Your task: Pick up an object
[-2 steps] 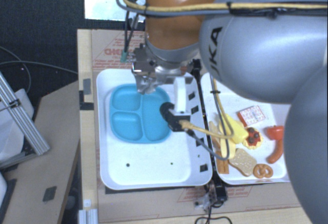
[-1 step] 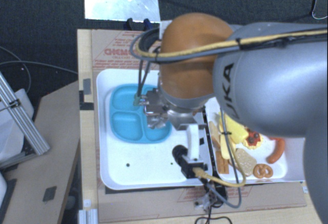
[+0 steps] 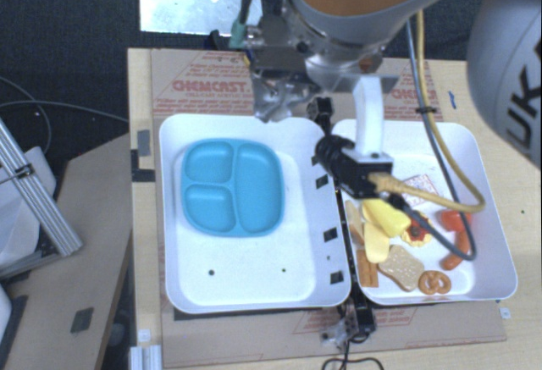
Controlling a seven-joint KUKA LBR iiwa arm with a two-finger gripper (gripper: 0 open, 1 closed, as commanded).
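Toy food (image 3: 402, 268) lies right of the blue plate (image 3: 233, 188), untouched. Gripper (image 3: 273, 106) hovers beyond the plate's far edge, its grip unreadable: approach step, needing a move across and down onto one piece

Red "CHEMCAST" is printed on the brown flat sheet (image 3: 203, 82) at 11 o'clock; black "UK" marks the grey arm casing (image 3: 506, 55) at 3 o'clock.

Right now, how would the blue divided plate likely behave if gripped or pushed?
The blue plate looks like rigid moulded plastic, so probably stiff and light. It lies flat and wide, so it would likely slide rather than roll. Its low rounded rim probably offers little to pinch.
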